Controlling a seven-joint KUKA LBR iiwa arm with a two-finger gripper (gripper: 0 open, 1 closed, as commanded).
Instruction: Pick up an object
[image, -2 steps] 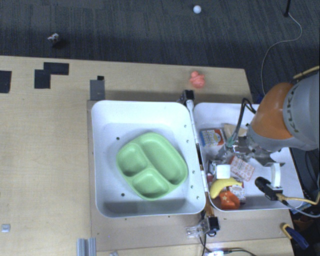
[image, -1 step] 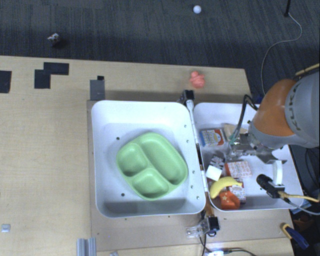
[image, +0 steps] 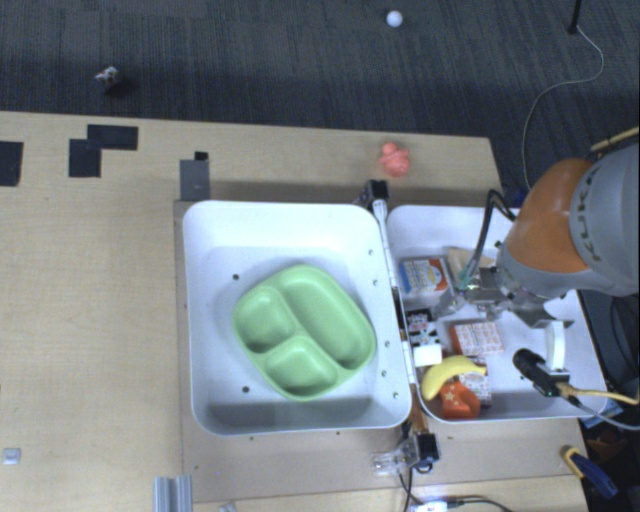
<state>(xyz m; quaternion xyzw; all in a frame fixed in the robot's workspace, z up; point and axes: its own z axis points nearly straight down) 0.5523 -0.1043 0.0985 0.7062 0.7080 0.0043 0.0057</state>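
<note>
— Over the right bin (image: 590, 345), the gripper (image: 476, 290) hangs low above the packets; can't tell its grip.
— And the goods?
— Banana (image: 448, 374) and red fruit (image: 460, 399) at the near wall; green divided plate (image: 303, 329) fills the left bin (image: 205, 300).

Grey arm (image: 600, 225) enters from right, orange band (image: 545, 225) above wrist, wrist angled down-left.

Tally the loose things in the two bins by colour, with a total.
Green: 1, divided plate
Yellow: 1, banana
Red: 1, rounded toy food
Red-and-white: 1, packet
Orange-and-white: 1, carton
Total: 5 that can be told apart; the arm covers part of the right bin.
</note>
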